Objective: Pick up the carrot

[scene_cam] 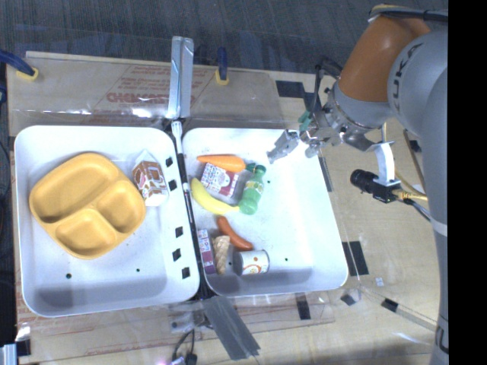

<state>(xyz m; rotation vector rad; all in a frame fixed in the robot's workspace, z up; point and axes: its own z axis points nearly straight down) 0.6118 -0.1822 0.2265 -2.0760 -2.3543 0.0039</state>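
Orange against the white plastic, the carrot (221, 161) is seen lying flat at about eleven o'clock in the right bin (319, 226), close to the rim by the divider, its length running roughly from nine to three o'clock. It lies just above a pink-labelled packet (218, 179) and appears to touch it; a green bottle (253, 189) and a banana (205, 197) lie beside it toward five and six o'clock. The gripper (293, 144) is held at about three o'clock from the carrot, near the bin's upper rim and apart from every item; nothing is seen between its fingers. They seem to be slightly spread, though at this slant and blur the gap is not clearly resolved. A sausage (233, 233) and a can (251, 262) lie lower in the same bin, while a yellow divided plate (85, 203) occupies the left bin (30, 280). By this evidence no part of the pick is judged complete: approach, closure on the carrot and lift are all left to be done.
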